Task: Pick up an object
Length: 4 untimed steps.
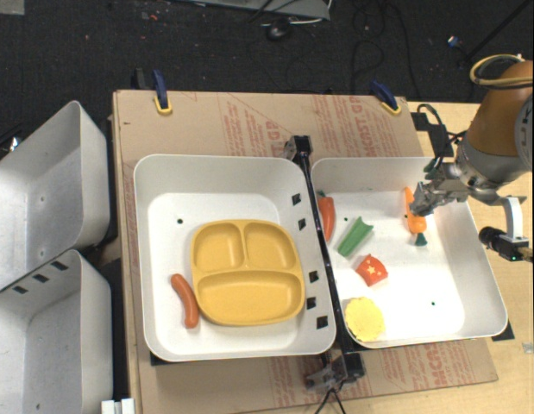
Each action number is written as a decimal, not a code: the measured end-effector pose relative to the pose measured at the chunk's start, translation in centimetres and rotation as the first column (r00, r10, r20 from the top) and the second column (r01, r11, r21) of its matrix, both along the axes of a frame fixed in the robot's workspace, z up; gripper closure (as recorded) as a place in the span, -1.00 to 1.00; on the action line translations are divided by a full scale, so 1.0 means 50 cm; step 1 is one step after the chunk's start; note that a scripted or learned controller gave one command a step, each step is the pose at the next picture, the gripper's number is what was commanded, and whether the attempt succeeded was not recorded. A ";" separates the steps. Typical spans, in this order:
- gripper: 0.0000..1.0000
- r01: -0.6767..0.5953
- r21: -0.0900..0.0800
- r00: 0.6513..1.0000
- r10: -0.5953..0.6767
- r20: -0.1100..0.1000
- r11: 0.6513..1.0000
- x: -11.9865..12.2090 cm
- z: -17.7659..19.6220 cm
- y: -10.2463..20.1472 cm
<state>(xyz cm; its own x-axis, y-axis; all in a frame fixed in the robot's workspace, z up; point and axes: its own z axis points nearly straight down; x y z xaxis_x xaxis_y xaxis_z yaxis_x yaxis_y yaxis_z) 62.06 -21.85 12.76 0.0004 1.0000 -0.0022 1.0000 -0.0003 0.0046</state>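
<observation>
Gripper (419,207) low in right bin (474,317), finger state cannot be told, orange carrot-like toy (415,223) directly at its tip, 1 green piece (354,235) well left.

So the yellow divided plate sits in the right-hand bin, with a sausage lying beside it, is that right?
Not quite. The camera view shows the yellow divided plate in the left bin, not the right one. The sausage does lie beside it, at its lower left edge. The right bin holds the smaller food pieces, and the gripper is over that one.
</observation>
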 end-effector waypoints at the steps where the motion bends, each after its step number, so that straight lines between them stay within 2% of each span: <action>1: 1.00 -0.002 0.000 1.000 0.002 0.002 1.000 -0.003 0.127 0.000; 2: 1.00 -0.003 -0.001 1.000 0.003 0.002 1.000 0.000 0.216 0.000; 3: 1.00 -0.007 0.004 1.000 0.007 -0.007 1.000 -0.009 0.198 0.095; 4: 1.00 -0.008 0.004 1.000 0.008 -0.005 1.000 -0.023 0.214 0.193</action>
<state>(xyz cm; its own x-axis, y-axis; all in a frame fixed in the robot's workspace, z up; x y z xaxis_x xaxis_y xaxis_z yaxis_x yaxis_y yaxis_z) 60.91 -12.20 23.49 -0.0077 1.0000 0.0023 1.0000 0.0077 -0.0009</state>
